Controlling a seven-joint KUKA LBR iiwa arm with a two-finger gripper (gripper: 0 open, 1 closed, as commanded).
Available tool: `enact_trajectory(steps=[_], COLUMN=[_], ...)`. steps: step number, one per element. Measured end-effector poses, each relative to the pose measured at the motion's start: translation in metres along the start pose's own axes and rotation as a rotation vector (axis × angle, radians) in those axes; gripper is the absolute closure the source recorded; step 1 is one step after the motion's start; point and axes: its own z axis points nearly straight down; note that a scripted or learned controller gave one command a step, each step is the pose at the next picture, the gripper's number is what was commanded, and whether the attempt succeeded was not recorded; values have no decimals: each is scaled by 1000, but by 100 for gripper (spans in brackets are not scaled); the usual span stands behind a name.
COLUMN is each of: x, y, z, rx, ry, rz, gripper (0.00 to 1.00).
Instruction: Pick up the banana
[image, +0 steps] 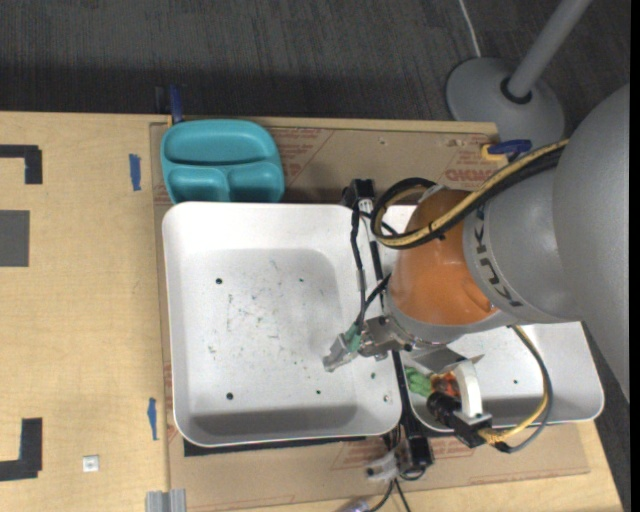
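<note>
Banana: probably being hidden by the arm (540, 240), being held over the right bin (575, 385) (for reaching).
Gripper: state cannot be told.

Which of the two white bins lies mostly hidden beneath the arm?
The right bin: the grey arm covers most of it, while the left bin lies open to view.

White bins (200, 300), teal tray (222, 160), grey arm (560, 240) (orange band (440, 270))
</note>
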Motion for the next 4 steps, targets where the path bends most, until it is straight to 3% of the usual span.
enact_trajectory(steps=[1,2,3,4], x=[4,125,128,129], y=[1,28,54,28], z=[2,-13,3,-80], rx=[1,16,16,16], ry=[-5,4,1,3], rz=[-27,96,390,240], gripper=[0,0,0,0])
